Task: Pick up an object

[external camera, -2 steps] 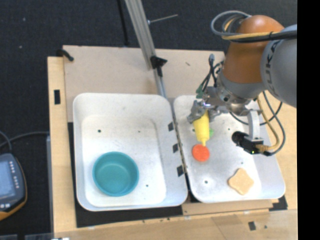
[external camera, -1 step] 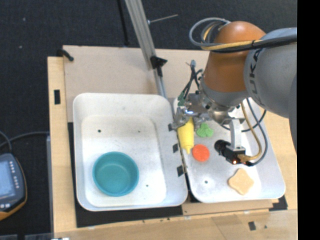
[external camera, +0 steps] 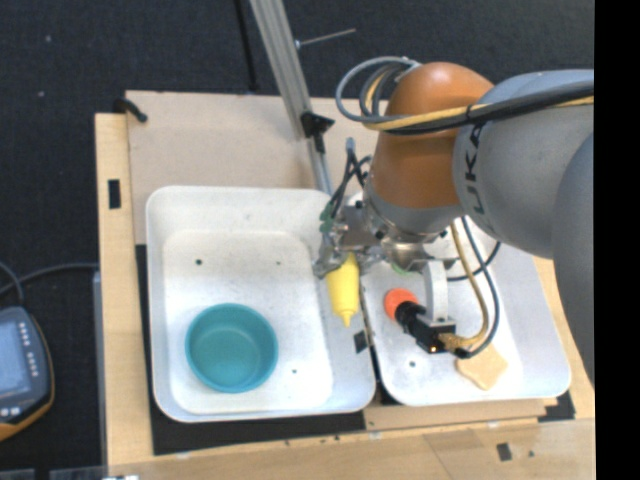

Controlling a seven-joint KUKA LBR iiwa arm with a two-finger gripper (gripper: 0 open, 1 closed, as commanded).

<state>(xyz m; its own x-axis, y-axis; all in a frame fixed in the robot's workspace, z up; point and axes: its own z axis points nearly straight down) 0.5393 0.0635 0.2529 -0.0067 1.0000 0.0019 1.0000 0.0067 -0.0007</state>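
Dark speckled floor (external camera: 60, 48) all round, far to the left of the gripper (external camera: 345, 253) and beyond it. At the far left, on that floor, a grey handset (external camera: 18, 363) with a screen and orange trim. Closer in, a pale wooden tabletop (external camera: 118, 298), its far part covered by a brown board (external camera: 200, 138). Slanting up and away from just behind the gripper, an aluminium rail (external camera: 280, 48).

On the tabletop, left of the gripper, the shallow white left bin (external camera: 230, 208). In its near part, well left of the gripper and nearer the front, a teal bowl (external camera: 231, 346), mouth up.

Directly below the gripper and meeting it at the top end, a yellow tapered thing (external camera: 343, 293). Long axis running from the gripper toward the near edge, thick end at the gripper, thin tip pointing to the front. Placed over the seam where the two bins meet. Cannot tell whether the gripper is clenched on it or released, the contact being hidden under the wrist.

Just right of the gripper and a little nearer, a small orange-red thing (external camera: 397, 297) in the right bin (external camera: 530, 338). Further right and nearer still, by that bin's front rim, a tan wedge (external camera: 483, 370).
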